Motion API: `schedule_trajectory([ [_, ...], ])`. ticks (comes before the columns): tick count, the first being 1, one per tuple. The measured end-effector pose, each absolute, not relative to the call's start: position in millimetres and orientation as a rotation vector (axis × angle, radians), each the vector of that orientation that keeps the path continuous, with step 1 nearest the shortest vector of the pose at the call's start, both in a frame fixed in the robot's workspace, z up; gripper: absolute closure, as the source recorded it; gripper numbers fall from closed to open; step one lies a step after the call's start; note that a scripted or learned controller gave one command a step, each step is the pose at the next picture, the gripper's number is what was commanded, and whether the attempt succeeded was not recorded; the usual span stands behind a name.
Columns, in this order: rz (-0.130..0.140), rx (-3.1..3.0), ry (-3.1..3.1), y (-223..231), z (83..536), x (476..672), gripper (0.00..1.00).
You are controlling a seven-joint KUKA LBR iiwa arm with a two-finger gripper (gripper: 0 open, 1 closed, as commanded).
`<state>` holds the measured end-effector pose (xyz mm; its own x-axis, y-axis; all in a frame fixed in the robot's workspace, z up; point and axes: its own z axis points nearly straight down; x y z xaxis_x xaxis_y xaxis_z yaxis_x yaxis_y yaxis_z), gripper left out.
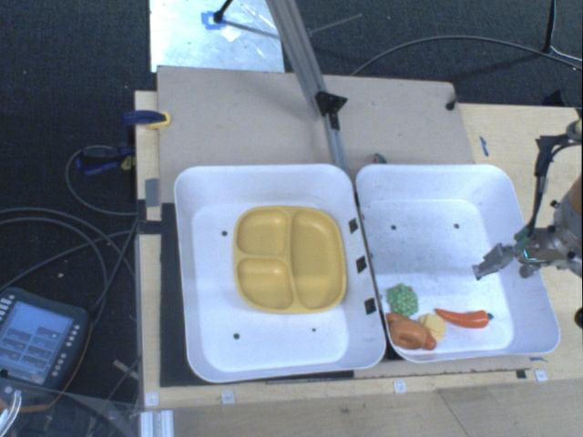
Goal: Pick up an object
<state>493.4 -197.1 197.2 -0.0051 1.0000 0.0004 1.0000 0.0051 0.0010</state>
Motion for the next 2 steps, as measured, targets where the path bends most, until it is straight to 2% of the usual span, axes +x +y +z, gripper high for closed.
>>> schedule_trajectory([
  [1,0.002,2.217,2.224,-197.0,197.3,493.6,0.00],
  [2,-0.002,2.222,2.226,-186.5,143.9,496.0,0.00],
])
